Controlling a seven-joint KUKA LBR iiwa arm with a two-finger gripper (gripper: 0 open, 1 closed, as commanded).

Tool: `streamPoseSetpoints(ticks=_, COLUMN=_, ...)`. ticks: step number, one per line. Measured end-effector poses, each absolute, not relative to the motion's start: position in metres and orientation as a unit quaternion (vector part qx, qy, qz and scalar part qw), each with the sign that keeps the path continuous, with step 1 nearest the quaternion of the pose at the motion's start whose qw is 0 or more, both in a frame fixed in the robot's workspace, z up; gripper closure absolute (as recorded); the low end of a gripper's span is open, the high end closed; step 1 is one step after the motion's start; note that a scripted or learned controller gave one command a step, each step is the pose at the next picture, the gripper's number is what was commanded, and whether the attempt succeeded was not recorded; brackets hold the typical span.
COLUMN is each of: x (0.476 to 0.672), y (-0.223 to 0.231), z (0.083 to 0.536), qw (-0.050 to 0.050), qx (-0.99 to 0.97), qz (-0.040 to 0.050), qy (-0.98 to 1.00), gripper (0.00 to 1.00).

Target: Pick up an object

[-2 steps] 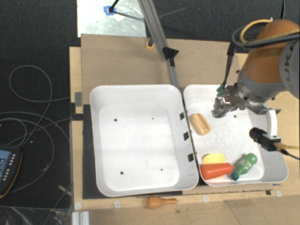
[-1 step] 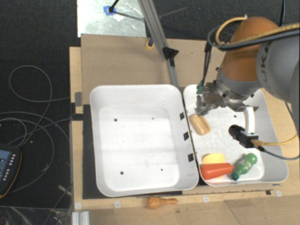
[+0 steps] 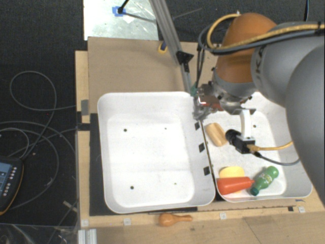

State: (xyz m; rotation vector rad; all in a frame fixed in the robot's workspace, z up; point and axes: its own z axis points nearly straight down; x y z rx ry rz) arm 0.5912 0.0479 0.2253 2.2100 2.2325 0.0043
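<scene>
— While the arm point(image 3: 284, 70) is leaning over the right bin point(image 3: 292, 186), where is the end effector point(image 3: 202, 105) hanging?
— Near its far left corner, seemingly just beside the tan block point(image 3: 214, 134); I cannot tell whether it is gripping anything.

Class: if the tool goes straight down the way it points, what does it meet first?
Most likely the right bin, at its left rim or the floor there: the tool hangs over that edge. The block lies just aside. Depth is unclear.
</scene>
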Motion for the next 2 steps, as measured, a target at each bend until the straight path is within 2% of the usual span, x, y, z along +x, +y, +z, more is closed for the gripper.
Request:
streamPoseSetpoints(ticks=1, x=0.6154, y=0.0941, z=0.2181, qw=0.000, qx=0.704, qz=0.0017, qy=0.711, gripper=1.00)
streamPoseSetpoints(ticks=2, x=0.6147, y=0.0909, z=0.2185, qw=0.001, qx=0.705, qz=0.0003, qy=0.710, gripper=0.00)
